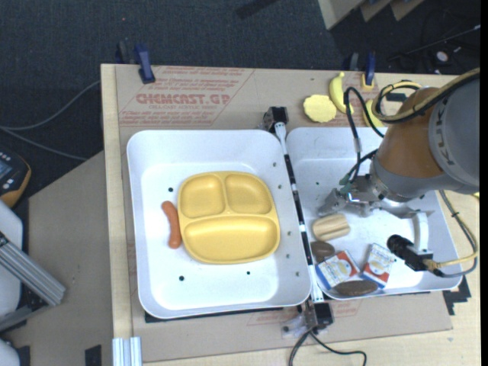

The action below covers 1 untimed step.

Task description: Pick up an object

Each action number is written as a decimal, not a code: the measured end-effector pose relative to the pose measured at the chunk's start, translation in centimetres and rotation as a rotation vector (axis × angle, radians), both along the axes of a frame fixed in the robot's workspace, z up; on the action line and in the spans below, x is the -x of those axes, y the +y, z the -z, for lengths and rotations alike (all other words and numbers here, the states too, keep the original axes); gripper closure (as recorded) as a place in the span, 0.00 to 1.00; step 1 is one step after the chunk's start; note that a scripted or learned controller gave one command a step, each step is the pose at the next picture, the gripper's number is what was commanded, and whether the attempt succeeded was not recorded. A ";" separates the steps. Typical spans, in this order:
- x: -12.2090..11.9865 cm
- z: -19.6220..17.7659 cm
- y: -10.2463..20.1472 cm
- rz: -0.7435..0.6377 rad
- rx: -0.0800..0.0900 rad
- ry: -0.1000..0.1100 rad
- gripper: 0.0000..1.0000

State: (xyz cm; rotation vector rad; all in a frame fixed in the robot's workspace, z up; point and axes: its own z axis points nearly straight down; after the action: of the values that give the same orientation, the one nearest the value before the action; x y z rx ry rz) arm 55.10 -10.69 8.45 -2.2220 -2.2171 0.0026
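Dark carpet surrounds your desk (114,204), whose brown protective sheet is held down at the far edge by 2 blue clamps (142,62), presumably so nothing shifts while the arm works. Printed on that sheet in red you can read "CHEMCAST GP" (183,97); the smaller lines around it are too fine to make out.

On it, 2 white bins sit side by side. In the left bin (145,151) a yellow divided plate (227,216) lies flat near the middle, with an orange sausage (172,224) just beside its left edge. The right bin (320,139) holds the clutter: a tan block (330,226) close to the shared wall, a brown oval piece (322,251) just below it, 2 small packets (337,268) in red, white and blue whose print is too small to read, and a darker brown oval (355,287) against the near rim. 2 yellow items (319,107) rest on the desk beyond the bins, out of play.

Your tool (345,197) is low over the right bin, just above the tan block, so I would judge that block the likeliest thing to be picked. From this angle you cannot tell whether the tool is apart or together, and nothing is seen clamped in it. The block lies free on the bin floor, well placed for a straight descent.
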 end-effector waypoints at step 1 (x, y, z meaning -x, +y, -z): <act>2.0 0.0 1.0 -0.001 -0.001 0.001 0.00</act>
State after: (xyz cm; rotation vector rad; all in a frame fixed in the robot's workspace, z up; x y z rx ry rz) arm 53.10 -9.66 8.44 -2.2198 -2.2168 0.0026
